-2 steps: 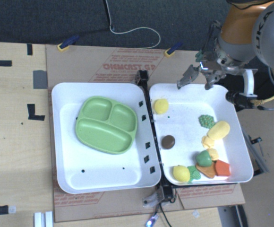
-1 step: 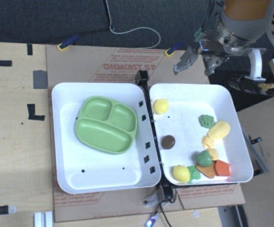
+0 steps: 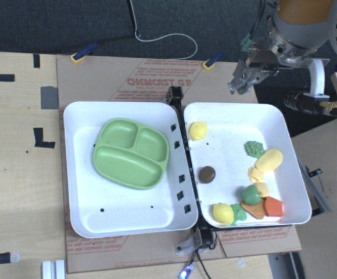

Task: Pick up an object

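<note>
My gripper [image 3: 240,85] hangs above the far edge of the right bin [image 3: 232,110], near its back right side, with nothing visible between its fingers. In the right bin lie a small yellow ball-like fruit [image 3: 197,130], a brown round piece [image 3: 207,174], a green bumpy piece [image 3: 253,149], a pale yellow piece [image 3: 267,161], a green pepper-like piece [image 3: 250,195], an orange block [image 3: 273,207] and a yellow lemon [image 3: 222,213]. All of them lie well below and in front of the gripper.
The left bin [image 3: 78,167] holds a green divided plate [image 3: 131,153]. A black divider with clips [image 3: 182,156] runs between the bins. A white cable [image 3: 157,36] lies on the dark surface behind. Cardboard [image 3: 157,77] lies under the bins.
</note>
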Available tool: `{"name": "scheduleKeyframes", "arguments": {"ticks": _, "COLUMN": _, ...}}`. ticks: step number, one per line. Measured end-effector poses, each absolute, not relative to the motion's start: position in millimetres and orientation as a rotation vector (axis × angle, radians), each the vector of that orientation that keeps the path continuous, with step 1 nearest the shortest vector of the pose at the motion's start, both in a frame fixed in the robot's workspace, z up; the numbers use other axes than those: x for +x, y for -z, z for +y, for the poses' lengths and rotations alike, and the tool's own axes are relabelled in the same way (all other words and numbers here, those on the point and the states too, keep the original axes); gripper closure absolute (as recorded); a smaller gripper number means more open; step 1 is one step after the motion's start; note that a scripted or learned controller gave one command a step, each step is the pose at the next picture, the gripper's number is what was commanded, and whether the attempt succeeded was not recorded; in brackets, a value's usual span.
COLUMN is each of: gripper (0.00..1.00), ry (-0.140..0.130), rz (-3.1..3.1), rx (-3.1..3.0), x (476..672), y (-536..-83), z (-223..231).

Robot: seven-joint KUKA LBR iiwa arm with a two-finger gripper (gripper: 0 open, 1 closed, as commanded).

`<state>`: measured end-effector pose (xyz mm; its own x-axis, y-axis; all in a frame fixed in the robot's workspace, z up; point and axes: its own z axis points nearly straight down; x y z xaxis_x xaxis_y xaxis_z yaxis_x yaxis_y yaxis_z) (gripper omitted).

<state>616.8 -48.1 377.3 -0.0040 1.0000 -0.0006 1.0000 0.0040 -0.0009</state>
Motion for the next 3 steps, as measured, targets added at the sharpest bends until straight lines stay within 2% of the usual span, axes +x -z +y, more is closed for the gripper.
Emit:
{"name": "scheduleKeyframes", "arguments": {"ticks": 1, "gripper": 1.0, "ry": 0.008, "rz": -2.224, "rx": -2.228, "x": 539.6, "y": -474, "z": -74}}
{"name": "scheduleKeyframes", "arguments": {"ticks": 2, "gripper": 1.0, "ry": 0.003, "rz": -2.222, "rx": -2.226, "x": 481.4, "y": -522, "z": -102}}
{"name": "scheduleKeyframes", "arguments": {"ticks": 3, "gripper": 1.0, "ry": -0.001, "rz": -2.232, "rx": -2.207, "x": 483.9, "y": -504, "z": -1}}
